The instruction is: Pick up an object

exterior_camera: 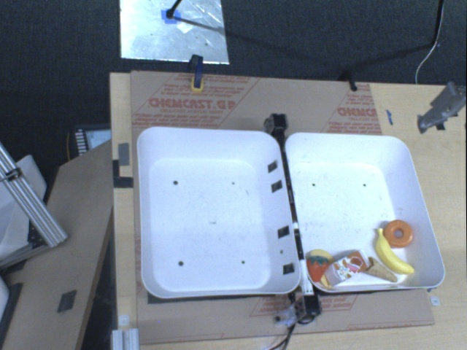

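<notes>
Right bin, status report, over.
Pincer parked off bin, upper right. Banana, donut, packet crowded in near corner. Nothing gripped.

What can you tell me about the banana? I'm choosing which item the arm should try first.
The banana is yellow, smooth and glossy, likely a plastic toy. It lies flat in the right bin, near the front right corner, curving from beside the orange ring toward the bin's front wall. Its upper end sits against or very near the ring; its lower end is close to a brownish wedge, contact unclear. No gripper is near it.
</notes>
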{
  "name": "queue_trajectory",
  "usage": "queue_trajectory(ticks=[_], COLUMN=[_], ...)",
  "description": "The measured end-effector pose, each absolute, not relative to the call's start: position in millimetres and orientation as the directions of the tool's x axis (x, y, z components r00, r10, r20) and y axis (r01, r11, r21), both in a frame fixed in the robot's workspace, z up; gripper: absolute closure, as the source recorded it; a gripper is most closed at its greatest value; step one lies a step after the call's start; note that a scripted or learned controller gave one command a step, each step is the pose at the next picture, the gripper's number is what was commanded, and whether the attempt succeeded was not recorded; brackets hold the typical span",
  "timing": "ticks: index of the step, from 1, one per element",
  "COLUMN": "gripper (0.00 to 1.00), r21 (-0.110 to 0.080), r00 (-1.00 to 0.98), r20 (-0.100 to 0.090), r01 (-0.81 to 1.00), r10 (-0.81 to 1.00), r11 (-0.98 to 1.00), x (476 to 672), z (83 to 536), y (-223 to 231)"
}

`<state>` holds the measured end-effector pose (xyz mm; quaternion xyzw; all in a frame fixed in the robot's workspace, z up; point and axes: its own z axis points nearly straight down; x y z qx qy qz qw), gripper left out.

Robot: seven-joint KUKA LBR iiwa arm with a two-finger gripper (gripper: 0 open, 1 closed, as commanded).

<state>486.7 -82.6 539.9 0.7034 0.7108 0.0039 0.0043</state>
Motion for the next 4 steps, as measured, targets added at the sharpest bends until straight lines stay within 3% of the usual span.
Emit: queue_trajectory(ticks=[1,4], gripper=[0.0,0.0], r21=[0.004,0.003], r00=[0.0,-0.01], r20=[-0.001,0.002], r01=[1.0,1.0], r10=[1.0,1.0], r11=[0.0,0.01], x=[486.5,486.2], z=[535.4,535.1], y=[-92.3,83.4])
